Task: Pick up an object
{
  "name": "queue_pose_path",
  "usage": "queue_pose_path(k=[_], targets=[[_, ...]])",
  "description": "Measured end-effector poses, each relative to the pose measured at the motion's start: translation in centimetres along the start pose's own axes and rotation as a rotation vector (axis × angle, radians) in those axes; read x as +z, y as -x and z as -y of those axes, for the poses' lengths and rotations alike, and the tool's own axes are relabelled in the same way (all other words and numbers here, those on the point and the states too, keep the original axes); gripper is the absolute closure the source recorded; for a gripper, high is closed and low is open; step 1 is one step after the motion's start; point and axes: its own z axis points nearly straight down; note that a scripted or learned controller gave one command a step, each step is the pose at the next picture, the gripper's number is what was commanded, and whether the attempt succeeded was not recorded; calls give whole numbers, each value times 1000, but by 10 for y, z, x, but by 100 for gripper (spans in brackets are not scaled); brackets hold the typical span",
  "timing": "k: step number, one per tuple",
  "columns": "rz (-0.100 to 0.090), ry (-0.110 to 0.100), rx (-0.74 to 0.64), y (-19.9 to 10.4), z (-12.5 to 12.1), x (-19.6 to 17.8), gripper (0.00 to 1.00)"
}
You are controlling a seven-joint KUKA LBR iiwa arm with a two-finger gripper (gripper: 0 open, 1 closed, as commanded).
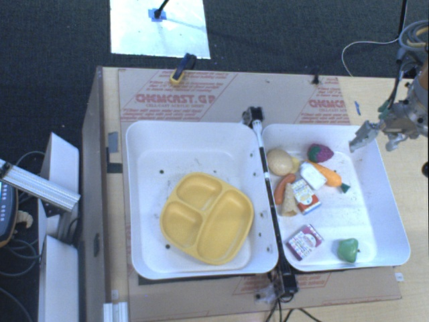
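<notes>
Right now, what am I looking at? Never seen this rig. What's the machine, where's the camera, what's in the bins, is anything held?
One fixed camera looks down at a slant on a bench with two white bins. The arm's gripper reaches in from the right, over the right bin's far corner, with nothing between its fingers. The left bin holds a yellow tray. The right bin holds toy food: an egg, a carrot, a green pepper and small packets.
</notes>
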Motion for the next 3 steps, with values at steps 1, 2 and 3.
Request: queue_pose_path(k=[1,2,3], targets=[[-2,-4,-1,-22,-62,147,0],[0,0,-2,-24,-79,181,0],[1,1,-5,-24,-80,169,100]])
